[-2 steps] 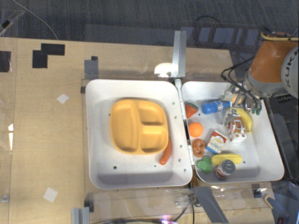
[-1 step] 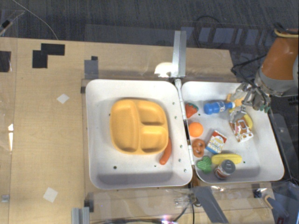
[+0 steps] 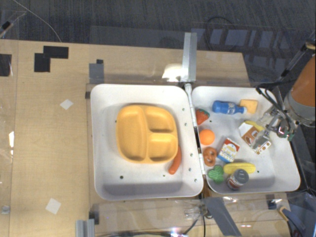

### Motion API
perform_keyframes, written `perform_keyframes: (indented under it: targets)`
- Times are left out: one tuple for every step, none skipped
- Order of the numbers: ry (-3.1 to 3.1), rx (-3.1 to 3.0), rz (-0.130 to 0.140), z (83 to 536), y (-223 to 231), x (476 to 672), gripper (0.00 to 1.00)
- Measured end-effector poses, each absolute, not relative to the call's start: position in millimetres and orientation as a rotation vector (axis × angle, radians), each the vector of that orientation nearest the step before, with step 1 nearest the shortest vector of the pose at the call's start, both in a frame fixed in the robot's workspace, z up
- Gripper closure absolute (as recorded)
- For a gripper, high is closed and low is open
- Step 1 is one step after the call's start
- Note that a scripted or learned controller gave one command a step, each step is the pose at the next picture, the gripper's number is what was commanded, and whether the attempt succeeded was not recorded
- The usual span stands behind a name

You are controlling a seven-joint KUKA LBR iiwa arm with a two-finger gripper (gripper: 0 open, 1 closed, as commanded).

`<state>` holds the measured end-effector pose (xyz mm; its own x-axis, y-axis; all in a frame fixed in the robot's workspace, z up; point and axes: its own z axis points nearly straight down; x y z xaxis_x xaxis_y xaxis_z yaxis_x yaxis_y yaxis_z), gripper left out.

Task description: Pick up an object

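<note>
Two white bins side by side, with the orange (image 3: 207,137) in the right bin (image 3: 282,168) as landmark.

Far left of the orange, in the left bin (image 3: 105,149): a yellow tray (image 3: 147,133) with compartments, lying flat near the middle. Touching the tray's near right corner, down-left of the orange: a carrot (image 3: 174,164), lying at a slant.

Around the orange, in the right bin:
- just above it, a strawberry (image 3: 202,116) by the left wall;
- up-right, a blue bottle (image 3: 228,107) on its side, and just past the bottle a yellow block (image 3: 249,105);
- just below, a reddish-brown ring (image 3: 210,155);
- down-right, a small carton (image 3: 228,150), red, white and blue;
- further below, a green lump (image 3: 215,173), a yellow cob (image 3: 240,169) and a can (image 3: 238,178), packed close together at the near wall;
- right of it, a white and brown box (image 3: 248,131), the likeliest thing to pick, lying on the bin floor.

Well right of the orange: the gripper (image 3: 263,135), low over the box's right end, covering part of it. Cannot tell whether released or clenched, nor whether touching the box. Arm cut off at the right edge of the view. Ring and green lump too small to name surely.
</note>
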<state>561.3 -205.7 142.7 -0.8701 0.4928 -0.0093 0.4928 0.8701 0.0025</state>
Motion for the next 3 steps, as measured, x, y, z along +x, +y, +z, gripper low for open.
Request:
perform_keyframes:
  targets:
    - [2.836, 1.324, 0.003, 89, -203, 583.8, 0.0]
    - [2.633, 1.695, 0.009, 89, -141, 575.7, 0.0]
    - [2.602, 1.745, 0.001, 94, -208, 577.1, 0.0]
